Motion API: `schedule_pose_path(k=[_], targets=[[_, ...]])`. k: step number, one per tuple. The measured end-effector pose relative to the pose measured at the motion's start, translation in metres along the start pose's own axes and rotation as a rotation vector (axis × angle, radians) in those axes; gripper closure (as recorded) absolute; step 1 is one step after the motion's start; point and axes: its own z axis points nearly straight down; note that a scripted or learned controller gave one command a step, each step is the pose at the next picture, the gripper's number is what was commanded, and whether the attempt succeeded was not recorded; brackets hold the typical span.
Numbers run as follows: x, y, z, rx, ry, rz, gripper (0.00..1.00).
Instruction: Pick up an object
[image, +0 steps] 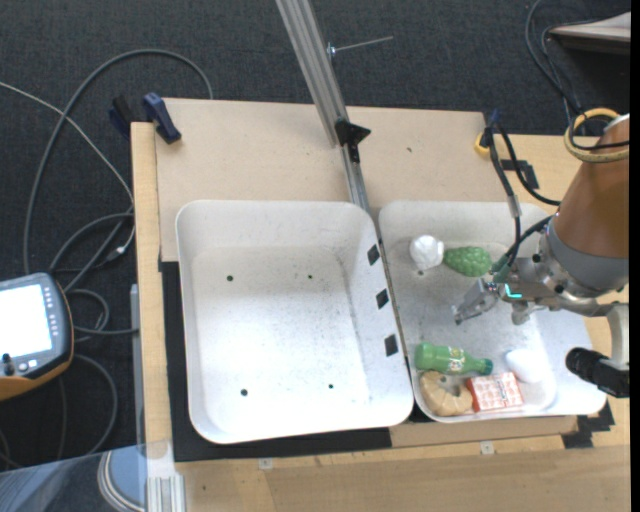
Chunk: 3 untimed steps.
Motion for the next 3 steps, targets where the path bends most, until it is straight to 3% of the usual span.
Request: schedule_pose_path(k=[1,2,3], targets=[[0.0,0.001,-0.002,-0.005,-0.001,0.0,0.0],[-0.002,0.0,0.061,0.003,0.001,0.001,0.0],[0.004,0.0,0.12,-0.004,0.004,0.0,0.0]])
